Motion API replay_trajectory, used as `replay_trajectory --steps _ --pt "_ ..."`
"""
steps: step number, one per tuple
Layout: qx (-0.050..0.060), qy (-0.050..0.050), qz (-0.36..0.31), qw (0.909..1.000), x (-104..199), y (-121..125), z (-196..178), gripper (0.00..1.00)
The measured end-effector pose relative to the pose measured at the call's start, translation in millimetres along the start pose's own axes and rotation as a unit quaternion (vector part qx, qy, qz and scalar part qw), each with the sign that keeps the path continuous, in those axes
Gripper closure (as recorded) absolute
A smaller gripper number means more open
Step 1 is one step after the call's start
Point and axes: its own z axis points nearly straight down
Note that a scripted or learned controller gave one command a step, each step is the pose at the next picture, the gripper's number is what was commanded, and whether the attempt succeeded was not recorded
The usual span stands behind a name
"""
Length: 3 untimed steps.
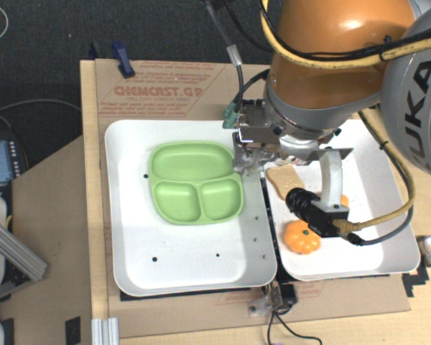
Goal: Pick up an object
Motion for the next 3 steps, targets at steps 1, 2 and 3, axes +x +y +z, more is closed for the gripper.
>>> replay_trajectory --steps 1,2,3 --pt "-0.006 0.002 -0.005 1.0 5.3 1.4 -14.7 1.0" --pt "-0.007 0.002 -0.005 1.0 5.9 1.8 -24.8 1.0" --pt "-0.008 0.002 -0.005 1.0 6.4 2.1 -35.0 1.0"
